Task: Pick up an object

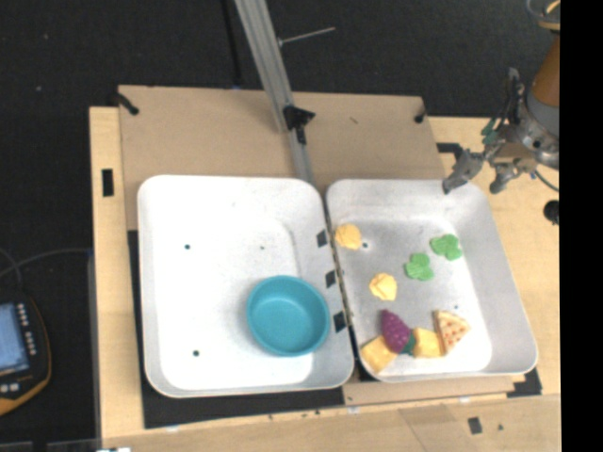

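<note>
Toy food pieces (415, 299) lie untouched in the right bin (509, 281); the gripper (480, 172) hovers over its far corner, fingers spread, holding nothing. Picking remains.

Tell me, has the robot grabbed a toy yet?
Not yet. The gripper hangs above the right bin's far corner with nothing between its fingers. All the toys, like the grapes and pizza slice, lie in that bin, and the blue bowl sits in the left one. Reaching down and grabbing is all left.
</note>
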Controlling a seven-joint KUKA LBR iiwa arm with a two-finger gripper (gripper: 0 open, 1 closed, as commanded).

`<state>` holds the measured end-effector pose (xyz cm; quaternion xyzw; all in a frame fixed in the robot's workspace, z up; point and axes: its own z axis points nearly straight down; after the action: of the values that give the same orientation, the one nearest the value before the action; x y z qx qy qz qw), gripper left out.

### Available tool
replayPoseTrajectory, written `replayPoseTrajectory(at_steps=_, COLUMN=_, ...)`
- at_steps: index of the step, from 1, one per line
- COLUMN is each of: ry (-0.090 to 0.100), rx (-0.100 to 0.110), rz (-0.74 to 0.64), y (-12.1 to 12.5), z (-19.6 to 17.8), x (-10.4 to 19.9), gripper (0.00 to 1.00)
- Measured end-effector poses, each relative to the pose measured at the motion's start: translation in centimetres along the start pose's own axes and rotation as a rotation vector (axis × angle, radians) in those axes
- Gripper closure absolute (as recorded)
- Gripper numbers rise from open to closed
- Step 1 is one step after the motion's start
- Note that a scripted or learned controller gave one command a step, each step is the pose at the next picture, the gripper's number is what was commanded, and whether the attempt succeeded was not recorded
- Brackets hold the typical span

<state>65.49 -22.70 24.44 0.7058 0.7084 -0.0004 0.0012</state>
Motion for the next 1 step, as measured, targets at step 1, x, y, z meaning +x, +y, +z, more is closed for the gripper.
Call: replayPoseTrajectory(at_steps=1, ry=-0.001, rx=0.001, rz=-0.001, y=-0.02, z=-0.01, x=-0.05, gripper=0.00)
